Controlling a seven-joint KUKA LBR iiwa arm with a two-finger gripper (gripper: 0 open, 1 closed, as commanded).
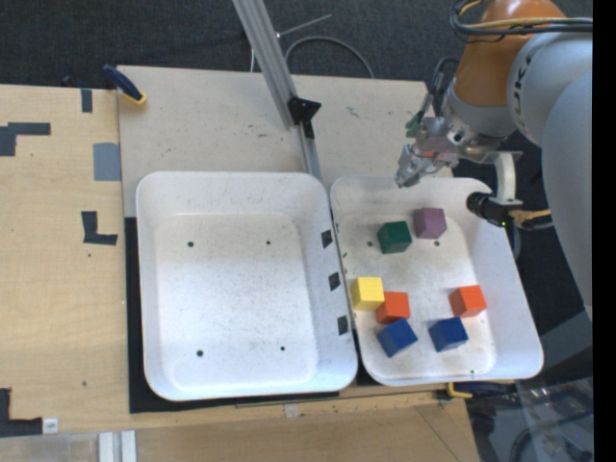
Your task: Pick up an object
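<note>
I see the gripper (pixel 412 175) hanging over the far rim of the right bin (pixel 508 287), with the grey arm (pixel 549 75) and its orange band (pixel 496 51) reaching in from the right. From this angle I cannot tell how the jaws stand; nothing shows between them.

All the blocks lie nearer to me than the jaws. Closest to them is the purple cube (pixel 429 222), just below and slightly right of the tip. The green cube (pixel 393 237) sits beside it, almost straight below the jaws, a small gap between the two. Further down, well apart from the jaws, the yellow cube (pixel 367 291) touches an orange cube (pixel 393 306), and a blue cube (pixel 396 336) lies just beneath that one. Off to the right of that cluster sit a second orange cube (pixel 467 300) and a second blue cube (pixel 448 333), close together.

The left bin (pixel 154 258) lies well to the left of the jaws.
</note>
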